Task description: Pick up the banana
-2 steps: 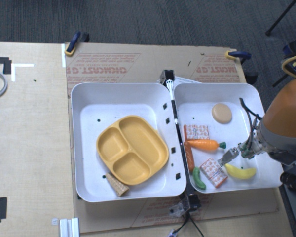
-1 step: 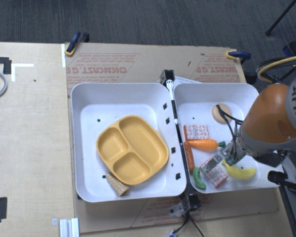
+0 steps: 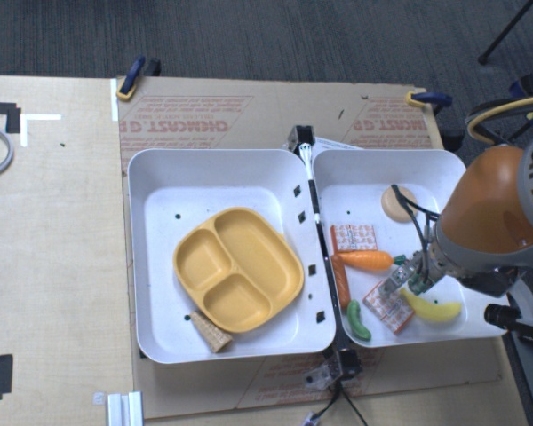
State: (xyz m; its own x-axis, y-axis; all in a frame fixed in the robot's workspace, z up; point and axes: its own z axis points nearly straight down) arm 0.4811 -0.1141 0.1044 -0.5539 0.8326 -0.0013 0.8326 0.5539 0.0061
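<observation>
White plastic everywhere: two shallow bins, and the right bin (image 3: 373, 171) carries the action. The grey-and-orange arm (image 3: 489, 216) leans in from the right, probably to put its gripper (image 3: 407, 276) over the fruit; whether the pincer is released or clenched, I cannot tell. The yellow divided plate (image 3: 238, 269) sits in the left bin. The banana (image 3: 433, 308), lower right, lies just beside the gripper, long axis nearly left-right, tips curling upward. The carrot (image 3: 366, 260) rests nearby.
</observation>
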